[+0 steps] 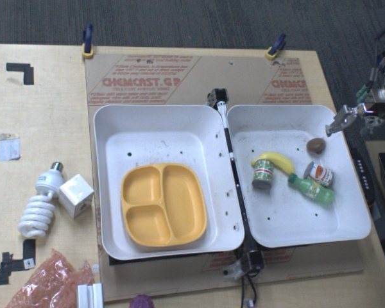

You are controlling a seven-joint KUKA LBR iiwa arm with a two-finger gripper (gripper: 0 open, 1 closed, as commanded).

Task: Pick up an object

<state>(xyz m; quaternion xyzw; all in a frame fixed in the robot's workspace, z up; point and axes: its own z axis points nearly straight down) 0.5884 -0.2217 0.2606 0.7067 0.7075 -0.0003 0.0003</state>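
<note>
The right bin (346,226) holds several small objects. A yellow banana (277,162) lies beside a small green-labelled can (263,173). To their right are a brown round item (316,146), a red and white can (319,174) and a green bottle (313,191) lying on its side. My gripper (339,122) hangs at the bin's upper right rim, just right of and above the brown item, with nothing seen held in it.
The left bin (109,172) holds a yellow divided plate (163,204). Outside the bins, at the left, lie a white spiral light bulb (40,207), a small white box (76,195) and a red mesh bag (48,281). A black bar (231,159) runs between the bins.
</note>
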